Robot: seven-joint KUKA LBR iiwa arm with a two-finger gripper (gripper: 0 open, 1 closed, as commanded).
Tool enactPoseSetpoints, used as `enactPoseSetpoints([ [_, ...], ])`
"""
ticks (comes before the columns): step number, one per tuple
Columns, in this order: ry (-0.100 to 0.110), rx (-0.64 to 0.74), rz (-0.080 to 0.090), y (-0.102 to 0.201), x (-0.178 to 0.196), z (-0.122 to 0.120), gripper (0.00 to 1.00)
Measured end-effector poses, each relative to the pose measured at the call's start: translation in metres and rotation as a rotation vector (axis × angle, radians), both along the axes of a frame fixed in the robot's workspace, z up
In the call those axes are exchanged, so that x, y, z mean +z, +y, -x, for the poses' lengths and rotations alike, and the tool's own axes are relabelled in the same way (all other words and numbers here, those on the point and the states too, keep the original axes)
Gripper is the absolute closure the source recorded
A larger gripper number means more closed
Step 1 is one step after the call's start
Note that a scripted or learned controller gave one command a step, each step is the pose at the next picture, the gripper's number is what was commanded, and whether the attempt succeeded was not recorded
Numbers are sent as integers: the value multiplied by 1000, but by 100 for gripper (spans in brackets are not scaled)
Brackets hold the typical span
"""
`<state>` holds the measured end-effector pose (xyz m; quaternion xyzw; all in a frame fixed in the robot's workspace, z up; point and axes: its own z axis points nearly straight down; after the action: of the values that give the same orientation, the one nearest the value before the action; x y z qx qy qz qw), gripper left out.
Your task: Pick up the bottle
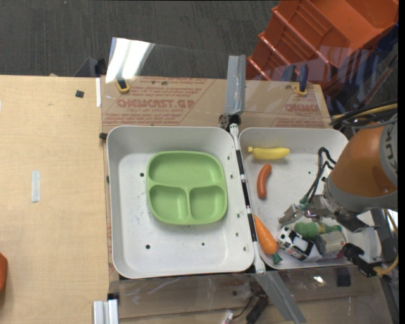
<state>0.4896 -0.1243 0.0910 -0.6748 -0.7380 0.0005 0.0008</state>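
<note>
In the near right corner of the right bin point(288, 131), low in the camera view, lies what we take for the bottle point(311, 228): a green piece running into a pale grey one, on its side. Identification is tentative, since the arm crowds it. Its long axis seems to run roughly left to right across the view, dipping a little toward the near rim. The gripper point(299, 214) sits just behind and to the left of it, so close that the two overlap from here; we cannot tell whether they touch, nor whether the gripper is wide, narrow or closed on anything. We judge the bottle not yet lifted, and the coming move a short one: toward the near rim and slightly right, closing across the long axis. A small black-and-white thing point(294, 241) lies against the bottle's left end and may get in the way. The carrot point(266, 235) lies by the dividing wall, the sausage point(264, 180) and banana point(269, 152) further back, well apart. The arm point(370, 168) covers the bin's right side. The left bin point(126, 209) holds a green divided plate point(187, 187). The bins rest on printed cardboard point(164, 101), beside a pale wooden bench point(50, 177); dark carpet point(126, 19) and orange crates point(316, 31) lie behind.
</note>
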Motion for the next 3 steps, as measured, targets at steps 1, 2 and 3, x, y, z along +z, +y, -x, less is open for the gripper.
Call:
enactPoseSetpoints([
  [1, 0, 0, 0, 0, 0, 0, 0],
  [2, -1, -10, -9, -91, 1, 10, 0],
  [3, -2, -15, -3, -94, 9, 10, 100],
])
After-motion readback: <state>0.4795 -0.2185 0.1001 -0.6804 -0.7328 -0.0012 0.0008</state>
